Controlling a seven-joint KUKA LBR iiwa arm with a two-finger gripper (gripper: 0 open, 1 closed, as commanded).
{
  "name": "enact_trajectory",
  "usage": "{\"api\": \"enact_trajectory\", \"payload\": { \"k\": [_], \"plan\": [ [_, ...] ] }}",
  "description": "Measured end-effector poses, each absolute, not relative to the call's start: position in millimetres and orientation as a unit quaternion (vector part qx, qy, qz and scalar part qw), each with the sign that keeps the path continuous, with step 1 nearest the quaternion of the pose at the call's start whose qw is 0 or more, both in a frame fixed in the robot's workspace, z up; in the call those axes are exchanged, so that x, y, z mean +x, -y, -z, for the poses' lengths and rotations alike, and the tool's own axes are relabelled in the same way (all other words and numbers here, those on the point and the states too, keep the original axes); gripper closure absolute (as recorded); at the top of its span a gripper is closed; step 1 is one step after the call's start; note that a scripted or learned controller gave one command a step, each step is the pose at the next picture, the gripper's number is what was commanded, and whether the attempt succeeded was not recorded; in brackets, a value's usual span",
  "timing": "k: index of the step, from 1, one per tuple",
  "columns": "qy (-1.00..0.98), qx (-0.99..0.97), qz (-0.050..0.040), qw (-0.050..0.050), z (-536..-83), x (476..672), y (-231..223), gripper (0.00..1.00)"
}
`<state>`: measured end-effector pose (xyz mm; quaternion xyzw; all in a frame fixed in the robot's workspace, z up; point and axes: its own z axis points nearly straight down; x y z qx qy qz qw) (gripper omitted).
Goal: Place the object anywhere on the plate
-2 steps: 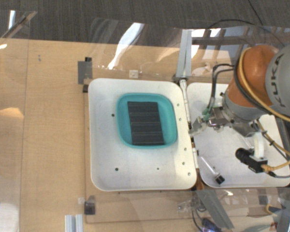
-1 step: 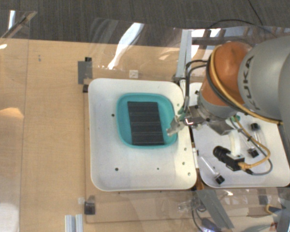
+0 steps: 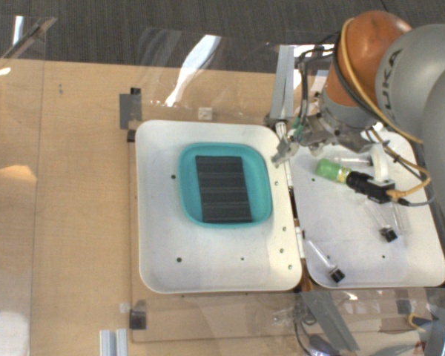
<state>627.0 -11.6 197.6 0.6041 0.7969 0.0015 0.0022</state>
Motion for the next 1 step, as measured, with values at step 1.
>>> {"api": "enact_trajectory", "payload": {
  "k": [1],
  "plan": [
    [-0.807,0.591,-0.0021,0.002,-185.7,617.3,-44.3,0.0]
  ]
}}
